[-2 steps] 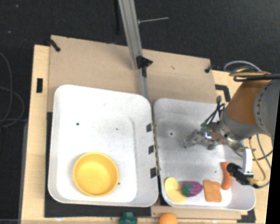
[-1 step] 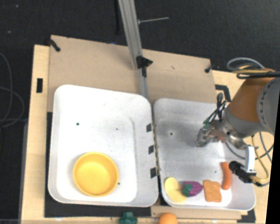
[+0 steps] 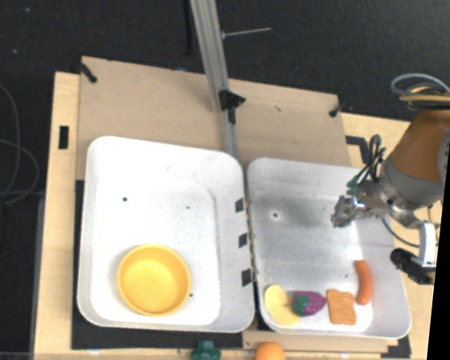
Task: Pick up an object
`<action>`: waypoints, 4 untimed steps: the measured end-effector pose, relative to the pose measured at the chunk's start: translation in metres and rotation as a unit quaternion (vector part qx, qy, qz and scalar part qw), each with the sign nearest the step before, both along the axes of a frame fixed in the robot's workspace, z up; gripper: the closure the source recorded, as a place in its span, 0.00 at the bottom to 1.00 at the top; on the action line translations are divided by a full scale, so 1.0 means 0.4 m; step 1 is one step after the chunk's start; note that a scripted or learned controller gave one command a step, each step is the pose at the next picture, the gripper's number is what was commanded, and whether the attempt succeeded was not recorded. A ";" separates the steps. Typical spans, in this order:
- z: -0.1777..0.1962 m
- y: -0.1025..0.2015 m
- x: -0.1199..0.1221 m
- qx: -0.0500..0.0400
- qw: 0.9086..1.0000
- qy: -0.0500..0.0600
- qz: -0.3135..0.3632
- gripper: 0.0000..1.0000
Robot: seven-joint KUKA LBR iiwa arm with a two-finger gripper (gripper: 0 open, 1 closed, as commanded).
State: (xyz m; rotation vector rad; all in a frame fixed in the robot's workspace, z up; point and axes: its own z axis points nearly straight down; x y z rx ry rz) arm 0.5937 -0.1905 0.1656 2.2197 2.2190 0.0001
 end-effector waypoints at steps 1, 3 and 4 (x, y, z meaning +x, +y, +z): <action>0.109 0.008 -0.012 0.000 1.000 0.000 0.001 1.00; 0.201 0.131 -0.025 0.000 1.000 0.000 0.001 1.00; 0.206 0.257 -0.046 0.001 1.000 0.000 0.003 1.00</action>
